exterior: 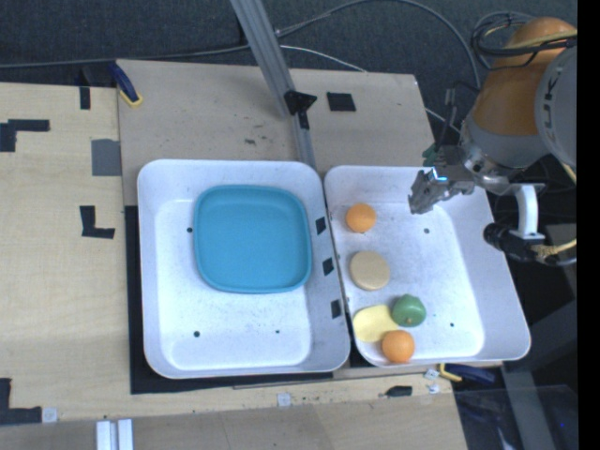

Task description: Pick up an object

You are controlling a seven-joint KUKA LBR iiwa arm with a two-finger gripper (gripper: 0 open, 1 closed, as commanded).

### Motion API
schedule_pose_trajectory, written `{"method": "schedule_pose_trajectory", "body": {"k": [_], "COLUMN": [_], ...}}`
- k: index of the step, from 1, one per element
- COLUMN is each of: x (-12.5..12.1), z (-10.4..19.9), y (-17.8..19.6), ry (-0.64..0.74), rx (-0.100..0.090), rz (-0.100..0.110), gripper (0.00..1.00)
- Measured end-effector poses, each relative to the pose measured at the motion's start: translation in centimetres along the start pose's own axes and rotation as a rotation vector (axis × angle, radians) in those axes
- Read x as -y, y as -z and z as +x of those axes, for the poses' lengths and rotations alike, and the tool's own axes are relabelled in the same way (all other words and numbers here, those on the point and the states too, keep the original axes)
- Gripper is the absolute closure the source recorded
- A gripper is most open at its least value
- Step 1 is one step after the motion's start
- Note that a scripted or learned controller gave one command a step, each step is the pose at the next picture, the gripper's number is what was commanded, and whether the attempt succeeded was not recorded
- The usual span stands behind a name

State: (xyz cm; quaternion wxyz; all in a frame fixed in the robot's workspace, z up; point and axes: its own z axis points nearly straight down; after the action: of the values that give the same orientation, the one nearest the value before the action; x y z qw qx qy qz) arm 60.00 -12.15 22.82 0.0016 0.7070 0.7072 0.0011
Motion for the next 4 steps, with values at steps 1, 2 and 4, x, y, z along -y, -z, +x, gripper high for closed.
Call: {"method": "schedule_pose_trajectory", "body": {"k": [1,2,4], "x": [-0.1,1.0,5.9], "z": [-0.3,4.2,12.7], "y": [6.2,4.3,1.9], "ry": [0.000,0.003,0.003], "rx": [0.000,-0.001,-0.001], "rz": [-0.001,0.005,0.005], "gripper": [1.00,1.00,1.00]}}
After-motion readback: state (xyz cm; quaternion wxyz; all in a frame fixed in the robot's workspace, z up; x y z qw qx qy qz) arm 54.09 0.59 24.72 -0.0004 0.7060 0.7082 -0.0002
